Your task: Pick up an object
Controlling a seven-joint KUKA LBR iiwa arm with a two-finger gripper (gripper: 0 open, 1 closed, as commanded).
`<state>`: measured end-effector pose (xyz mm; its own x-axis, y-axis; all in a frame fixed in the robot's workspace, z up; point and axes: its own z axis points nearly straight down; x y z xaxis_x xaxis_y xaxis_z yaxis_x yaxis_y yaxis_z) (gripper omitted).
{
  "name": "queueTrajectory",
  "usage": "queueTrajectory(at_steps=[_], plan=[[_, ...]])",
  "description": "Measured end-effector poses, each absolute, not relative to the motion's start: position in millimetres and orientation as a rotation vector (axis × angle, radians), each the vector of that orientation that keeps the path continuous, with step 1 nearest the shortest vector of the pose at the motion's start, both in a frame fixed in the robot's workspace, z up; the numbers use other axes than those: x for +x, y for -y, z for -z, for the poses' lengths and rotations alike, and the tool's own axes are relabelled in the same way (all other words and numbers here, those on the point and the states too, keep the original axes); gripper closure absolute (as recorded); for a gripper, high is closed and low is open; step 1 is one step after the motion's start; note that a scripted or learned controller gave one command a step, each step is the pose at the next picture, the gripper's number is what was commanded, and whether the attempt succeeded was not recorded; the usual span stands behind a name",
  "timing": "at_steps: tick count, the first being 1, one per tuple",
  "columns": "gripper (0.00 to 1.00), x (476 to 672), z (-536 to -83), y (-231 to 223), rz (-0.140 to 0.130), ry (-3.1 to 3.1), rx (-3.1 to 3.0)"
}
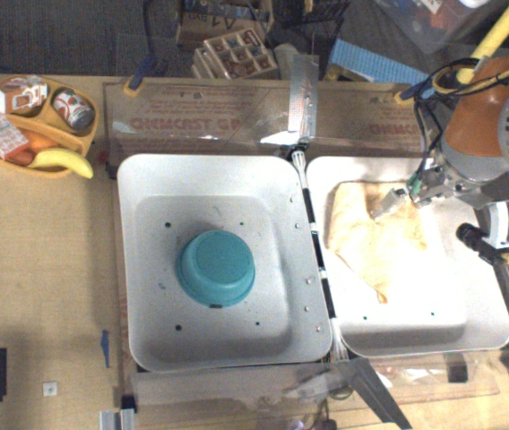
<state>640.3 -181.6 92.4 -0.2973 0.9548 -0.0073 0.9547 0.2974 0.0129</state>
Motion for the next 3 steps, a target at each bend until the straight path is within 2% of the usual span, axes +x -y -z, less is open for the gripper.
queueTrajectory(at_steps=[1,2,3], plan=[[0.00,646.6,-129.7,190.9,-0.002,-2.714,1.567],[0.00,605.5,-90.2,204.9,-0.006,-2.751,1.497],[0.00,652.1,-90.2,178.8,-0.002,-2.842,1.311]])
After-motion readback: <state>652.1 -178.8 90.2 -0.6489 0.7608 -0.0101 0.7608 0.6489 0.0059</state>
